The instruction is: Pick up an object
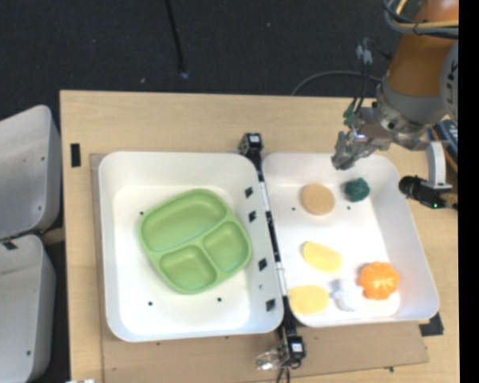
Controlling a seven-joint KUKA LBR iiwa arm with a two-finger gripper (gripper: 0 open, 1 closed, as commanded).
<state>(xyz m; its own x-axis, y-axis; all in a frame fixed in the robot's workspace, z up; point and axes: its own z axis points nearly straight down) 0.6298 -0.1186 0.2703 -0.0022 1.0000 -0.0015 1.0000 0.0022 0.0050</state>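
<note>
In the right bin (pixel 407 238) lie several small objects: a tan round piece (pixel 318 199), a dark green lump (pixel 356 188), a yellow oval piece (pixel 322 255), another yellow piece (pixel 308 298), an orange ridged object (pixel 378 281) and a small pale item (pixel 345 294). My gripper (pixel 344 154) hangs over the bin's far edge, up and to the left of the dark green lump and behind the tan piece. Nothing shows between its fingers.
The left bin (pixel 120 294) holds a green three-compartment tray (pixel 195 239). A ridge with black clips (pixel 265 222) separates the two bins. The arm with its orange band (pixel 419 62) comes in from the upper right. White chairs (pixel 16 214) stand to the left of the bench.
</note>
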